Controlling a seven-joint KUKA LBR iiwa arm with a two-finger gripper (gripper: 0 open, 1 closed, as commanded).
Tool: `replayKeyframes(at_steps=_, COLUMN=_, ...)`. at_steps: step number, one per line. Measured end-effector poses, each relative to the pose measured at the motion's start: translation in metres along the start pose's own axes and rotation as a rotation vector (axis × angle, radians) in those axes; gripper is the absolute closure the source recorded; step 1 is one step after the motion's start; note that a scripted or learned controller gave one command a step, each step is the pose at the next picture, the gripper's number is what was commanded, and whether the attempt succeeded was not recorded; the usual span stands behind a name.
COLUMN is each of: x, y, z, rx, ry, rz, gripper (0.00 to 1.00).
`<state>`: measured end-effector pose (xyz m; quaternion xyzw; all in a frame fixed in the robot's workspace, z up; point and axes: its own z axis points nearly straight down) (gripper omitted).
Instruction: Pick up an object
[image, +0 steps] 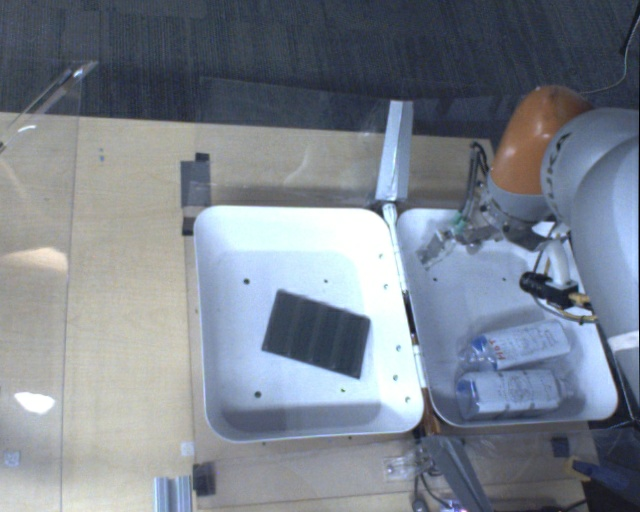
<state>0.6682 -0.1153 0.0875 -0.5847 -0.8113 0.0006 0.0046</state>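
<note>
Nothing lifted yet. Gripper (437, 247) upper right; claw state unclear. Bottles (515, 370) lower right, pad (316, 334) centre, both untouched.

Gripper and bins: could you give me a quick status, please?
Gripper over right bin's far end, holding nothing visible. Two plastic bottles lie at its near end. Dark flat pad in left bin. Nothing in the way.

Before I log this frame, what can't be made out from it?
- Pincer: small and blurred in the camera view; finger state unreadable.
- Two plastic bottles: labels too small to read.
- Right bin: far right rim covered by the arm.
- Dark flat pad: material unclear.
</note>
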Motion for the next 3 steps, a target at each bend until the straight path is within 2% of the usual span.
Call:
replayKeyframes(at_steps=1, x=0.007, y=-0.159, z=-0.037, rx=-0.02, ry=-0.013, rz=0.001, gripper=0.0)
replayKeyframes(at_steps=2, x=0.026, y=-0.154, z=-0.002, rx=-0.027, ry=-0.019, rz=-0.037, gripper=0.0)
replayKeyframes(at_steps=3, x=0.032, y=-0.148, z=-0.014, rx=-0.037, ry=-0.009, rz=-0.045, gripper=1.0)
